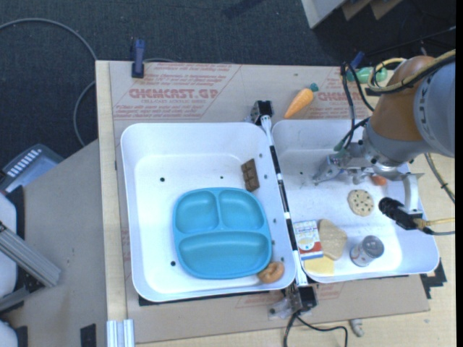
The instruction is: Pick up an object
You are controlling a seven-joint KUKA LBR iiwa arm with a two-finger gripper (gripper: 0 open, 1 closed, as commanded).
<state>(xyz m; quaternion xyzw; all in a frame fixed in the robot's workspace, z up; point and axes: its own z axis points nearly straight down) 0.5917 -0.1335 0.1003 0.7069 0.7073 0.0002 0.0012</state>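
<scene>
1. Round speckled cookie (360,202): lying flat in right-hand shallow white bin (427,255), mid-floor, just beside and below the hand (344,165); untouched.
2. Hand of grey arm with orange band (401,100): low over the upper part of same bin; state cannot be told, no item seen in it.
3. Neighbours, front of bin: small silver can (367,249), tan bread slice (333,238), small white carton (308,238).
4. Left-hand white bin (137,194): blue divided plastic tray (221,232), brown chocolate piece (250,175).
5. On tabletop (181,92): orange toy carrot (299,101).
6. Step judged: approach, nothing lifted. Next: centring over one item, descending, closing.
</scene>
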